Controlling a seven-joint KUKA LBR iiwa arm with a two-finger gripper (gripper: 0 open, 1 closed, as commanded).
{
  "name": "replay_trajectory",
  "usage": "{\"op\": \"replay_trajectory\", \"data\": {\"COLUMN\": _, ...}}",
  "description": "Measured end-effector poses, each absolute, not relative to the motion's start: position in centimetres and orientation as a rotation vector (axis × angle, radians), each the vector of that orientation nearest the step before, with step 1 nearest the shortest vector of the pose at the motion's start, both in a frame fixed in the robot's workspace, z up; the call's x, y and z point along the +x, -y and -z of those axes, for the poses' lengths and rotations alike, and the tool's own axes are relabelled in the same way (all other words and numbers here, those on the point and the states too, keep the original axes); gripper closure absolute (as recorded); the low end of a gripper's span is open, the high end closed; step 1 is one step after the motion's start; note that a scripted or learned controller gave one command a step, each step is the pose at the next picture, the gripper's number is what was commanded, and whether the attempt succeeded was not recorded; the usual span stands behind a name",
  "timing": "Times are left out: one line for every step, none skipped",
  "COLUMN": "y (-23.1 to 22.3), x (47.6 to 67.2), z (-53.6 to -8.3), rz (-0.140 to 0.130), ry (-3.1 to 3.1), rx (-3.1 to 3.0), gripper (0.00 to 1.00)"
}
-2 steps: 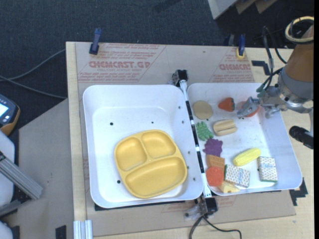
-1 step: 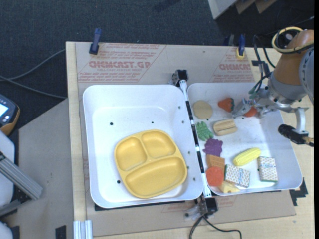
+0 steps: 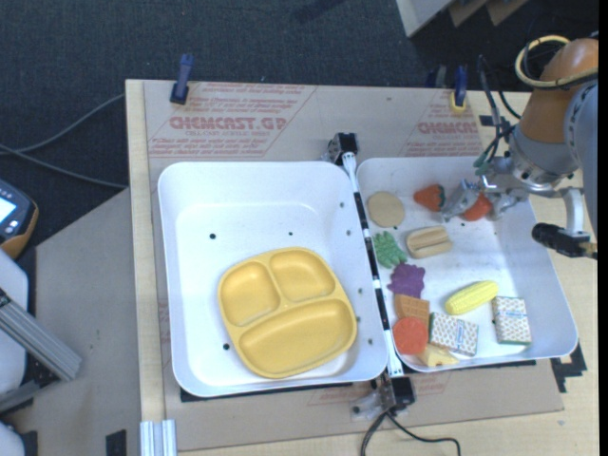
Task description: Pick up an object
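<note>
– So, camera view: what occupies the bench?
– Two shallow white bins side by side. The left bin [image 3: 190,198] holds a yellow divided plate [image 3: 288,312], lying toward 6 o'clock of that bin. The right bin [image 3: 543,275] holds the toy food.

– Where is the arm?
– It enters at 3 o'clock of the frame. The gripper [image 3: 472,201] hangs over the right bin's 12 o'clock region, just above an orange-red piece [image 3: 480,210].

– Is that piece held?
– It cannot be told. The gripper's body hides its tips, so neither its opening nor any grasp can be read. The piece lies partly under the gripper, near the bin's far wall.

– And the other items?
– A red piece [image 3: 429,197] lies just beside the gripper, at its 9 o'clock.
A tan disc [image 3: 386,208] sits at 10 o'clock of the bin.
A tan bun [image 3: 428,242] and a green leafy piece [image 3: 387,250] lie at 9 o'clock, with purple grapes [image 3: 408,279] below them.
A yellow corn cob [image 3: 471,296] lies near the centre, toward 6 o'clock.
Two patterned boxes [image 3: 454,333] [image 3: 511,319] flank the corn's near side.
A round orange slice [image 3: 410,334] rests at 7 o'clock, touching the nearer box.
</note>
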State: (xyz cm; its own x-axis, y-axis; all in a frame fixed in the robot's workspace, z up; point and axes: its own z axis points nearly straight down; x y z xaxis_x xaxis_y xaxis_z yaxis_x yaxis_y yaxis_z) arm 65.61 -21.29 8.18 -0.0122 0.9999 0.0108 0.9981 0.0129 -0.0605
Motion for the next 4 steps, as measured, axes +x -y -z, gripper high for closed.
{"op": "replay_trajectory", "data": {"y": 21.2, "x": 66.3, "z": -9.3, "rz": -0.018, "ry": 2.214, "rx": -2.213, "gripper": 1.0}}
{"op": "replay_trajectory", "data": {"y": 17.3, "x": 66.6, "z": -8.5, "rz": -0.009, "ry": 2.221, "rx": -2.215, "gripper": 1.0}}
{"op": "replay_trajectory", "data": {"y": 11.2, "x": 66.7, "z": -8.7, "rz": -0.007, "ry": 2.223, "rx": -2.216, "gripper": 1.0}}
{"op": "replay_trajectory", "data": {"y": 3.5, "x": 62.3, "z": -19.2, "rz": 0.015, "ry": 2.233, "rx": -2.215, "gripper": 1.0}}
